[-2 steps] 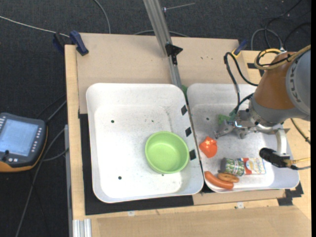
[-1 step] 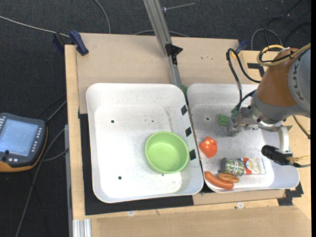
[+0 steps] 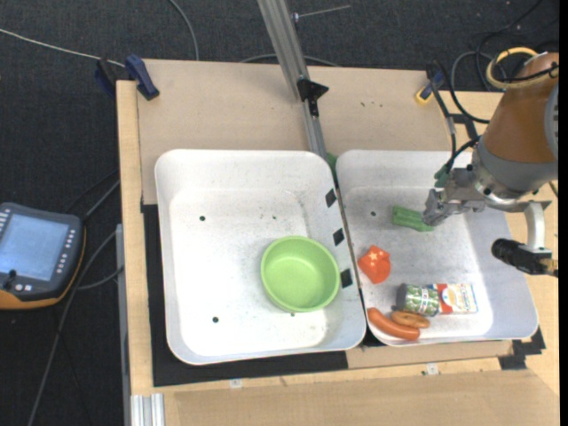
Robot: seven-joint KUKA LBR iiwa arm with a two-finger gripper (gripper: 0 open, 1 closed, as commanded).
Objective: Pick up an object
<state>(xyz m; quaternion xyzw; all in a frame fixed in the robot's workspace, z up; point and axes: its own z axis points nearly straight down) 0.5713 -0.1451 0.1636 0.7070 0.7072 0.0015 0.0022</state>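
My gripper (image 3: 434, 213) hangs low over the right bin (image 3: 461, 171), at the right end of a small green object (image 3: 410, 218) lying on the bin floor. Its tips touch or overlap that end of the object. An orange-red pepper-like piece (image 3: 375, 264) lies at the bin's left-centre. A small can next to a white and red packet (image 3: 437, 298) rests near the front. An orange sausage-shaped toy (image 3: 394, 324) lies along the front left corner.
The left bin (image 3: 204, 193) holds a light green bowl (image 3: 300, 274) near its front right. A slanted metal rail (image 3: 288, 47) runs down to the gap between the bins. A pendant (image 3: 35, 251) sits left of the bench.
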